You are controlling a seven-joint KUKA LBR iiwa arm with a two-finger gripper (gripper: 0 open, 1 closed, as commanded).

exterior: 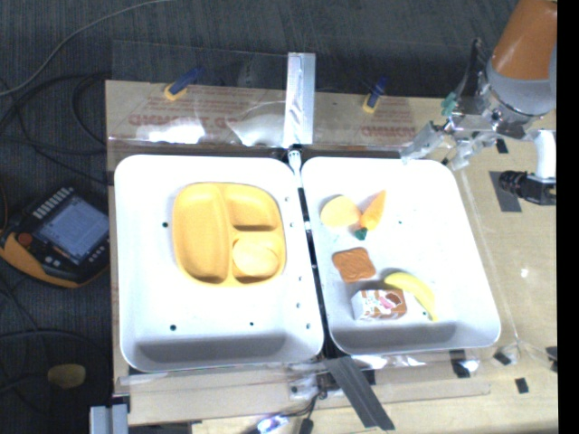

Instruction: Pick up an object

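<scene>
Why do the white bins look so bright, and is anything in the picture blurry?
In the camera view, overhead light washes out the right bin and left bin, so their floors show little detail; soft shadows sit under the yellow tray and banana. The clear plastic sheet behind the bins carries glare. The hand looks slightly soft, and the carton's print is too small to read.

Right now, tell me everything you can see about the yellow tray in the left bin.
The yellow tray looks like smooth moulded plastic, a rounded rectangle with three compartments: one long one on its left, two smaller ones on its right. It lies flat, open side up, near the middle of the left bin, resting on the bin's floor. A pale round shape sits in its lower right compartment; what it is cannot be told.
</scene>
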